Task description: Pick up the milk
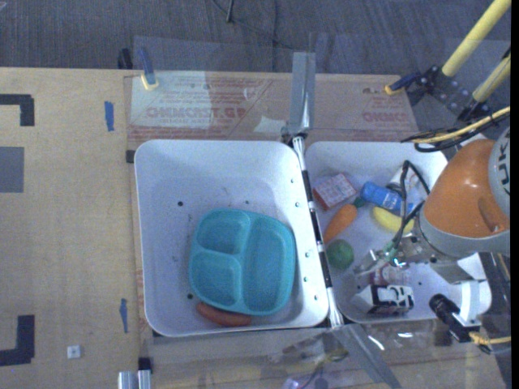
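Milk (pixel 392 297), a small black-and-white carton, lies in the right bin (pixel 422 154) just below the hand (pixel 388 259). Whether the hand is open or closed cannot be told. A green ball (pixel 340 254) and a carrot (pixel 340 221) sit to its left.
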You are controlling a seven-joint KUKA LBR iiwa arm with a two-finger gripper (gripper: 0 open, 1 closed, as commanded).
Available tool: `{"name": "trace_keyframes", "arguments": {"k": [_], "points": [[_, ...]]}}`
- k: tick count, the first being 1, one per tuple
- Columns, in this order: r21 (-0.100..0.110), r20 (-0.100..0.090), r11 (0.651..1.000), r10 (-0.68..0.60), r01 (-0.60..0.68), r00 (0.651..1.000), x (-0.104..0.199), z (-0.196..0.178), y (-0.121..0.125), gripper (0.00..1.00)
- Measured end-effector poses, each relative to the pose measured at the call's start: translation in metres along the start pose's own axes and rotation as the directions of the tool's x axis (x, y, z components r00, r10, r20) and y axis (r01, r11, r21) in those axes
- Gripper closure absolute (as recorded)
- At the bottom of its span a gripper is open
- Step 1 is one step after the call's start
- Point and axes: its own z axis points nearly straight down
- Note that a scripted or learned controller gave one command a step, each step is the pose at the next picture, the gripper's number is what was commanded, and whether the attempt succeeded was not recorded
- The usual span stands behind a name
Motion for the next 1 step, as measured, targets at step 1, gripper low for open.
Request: {"name": "trace_keyframes", "arguments": {"k": [1], "points": [[-0.012, 0.005, 1.0, 0.004, -0.004, 1.0, -0.0027, -0.0119, 0.0031, 1.0]]}}
